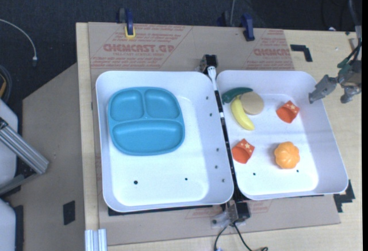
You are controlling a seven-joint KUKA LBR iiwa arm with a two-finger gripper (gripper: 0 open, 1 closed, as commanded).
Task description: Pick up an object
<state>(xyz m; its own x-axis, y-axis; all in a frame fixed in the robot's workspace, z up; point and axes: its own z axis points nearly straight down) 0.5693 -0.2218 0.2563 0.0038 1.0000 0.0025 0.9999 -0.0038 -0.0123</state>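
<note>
Camera view: gripper (336,89) hovers at the frame's right edge, fingers spread, empty, just beside the right bin's (322,181) upper-right rim.

Two bins sat side by side on the bench (86,129). The left bin (198,146) held a divided tray (146,120) in its upper left part. In the right bin (328,152), a banana (241,115) lay at the upper left, touching a round disc (253,104) on its right, with a curved pod (236,93) just above them. One small block (287,111) lay at the upper right, another (243,150) at the lower left, and a pumpkin (286,155) to that one's right. The gripper (333,88) stood over the right bin's upper right rim.
</note>
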